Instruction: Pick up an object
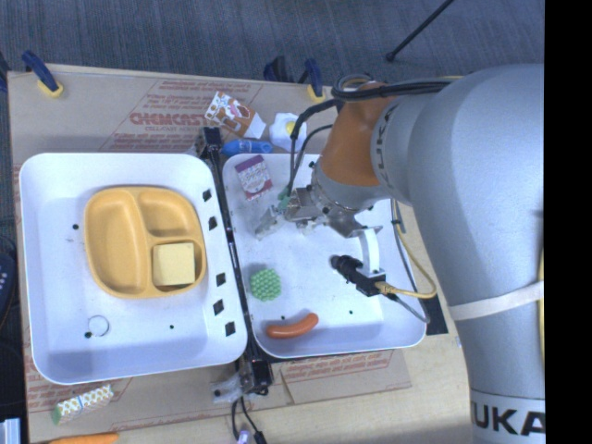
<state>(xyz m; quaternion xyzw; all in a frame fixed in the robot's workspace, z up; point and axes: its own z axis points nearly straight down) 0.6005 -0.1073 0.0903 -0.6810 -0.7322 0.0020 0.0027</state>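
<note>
My gripper [271, 220] hangs low over the upper middle of the right bin [398, 336], under the grey wrist with the orange band [351, 146]. A small red-and-white packet [252, 176] lies just above and left of it, apart from it. A green spiky ball [265, 284] sits below the gripper, nearer the bin's front. An orange sausage [292, 326] lies along the front wall. I see nothing held at the gripper's tip.
The left bin [37, 248] holds a yellow divided plate [120, 239] with a pale yellow block [174, 265] and a small clear ring [97, 326]. Snack packets [228, 111] and a blue item [248, 146] lie behind the bins. A black cable plug [356, 272] hangs over the right bin.
</note>
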